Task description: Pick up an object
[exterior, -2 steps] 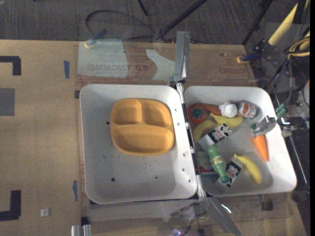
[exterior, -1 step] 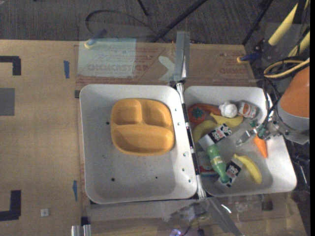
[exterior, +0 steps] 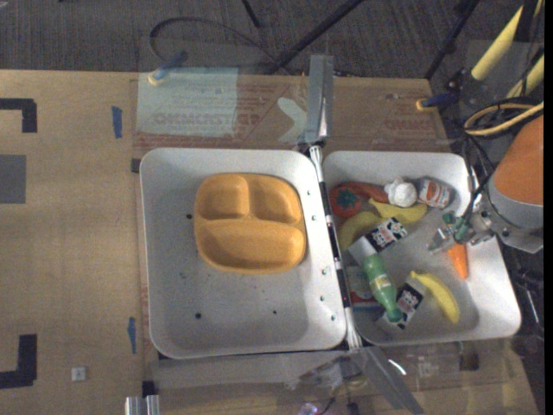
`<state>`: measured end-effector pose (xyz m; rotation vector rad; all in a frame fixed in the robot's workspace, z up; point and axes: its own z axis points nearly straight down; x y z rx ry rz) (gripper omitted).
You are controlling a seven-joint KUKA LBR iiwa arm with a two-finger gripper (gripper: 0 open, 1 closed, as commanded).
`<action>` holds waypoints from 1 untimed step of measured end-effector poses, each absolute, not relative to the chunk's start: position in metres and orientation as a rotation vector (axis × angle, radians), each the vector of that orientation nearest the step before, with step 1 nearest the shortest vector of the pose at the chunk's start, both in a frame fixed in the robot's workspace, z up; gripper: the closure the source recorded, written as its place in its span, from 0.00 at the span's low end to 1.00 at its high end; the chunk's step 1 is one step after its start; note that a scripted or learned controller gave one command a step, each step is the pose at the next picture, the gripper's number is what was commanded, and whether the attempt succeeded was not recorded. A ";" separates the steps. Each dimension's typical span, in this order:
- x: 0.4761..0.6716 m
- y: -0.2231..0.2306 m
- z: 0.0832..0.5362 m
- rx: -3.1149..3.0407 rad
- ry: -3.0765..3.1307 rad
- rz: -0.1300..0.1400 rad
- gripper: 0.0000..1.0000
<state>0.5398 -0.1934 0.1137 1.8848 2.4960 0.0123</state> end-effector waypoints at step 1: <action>0.521 -0.131 0.224 1.711 2.630 0.002 1.00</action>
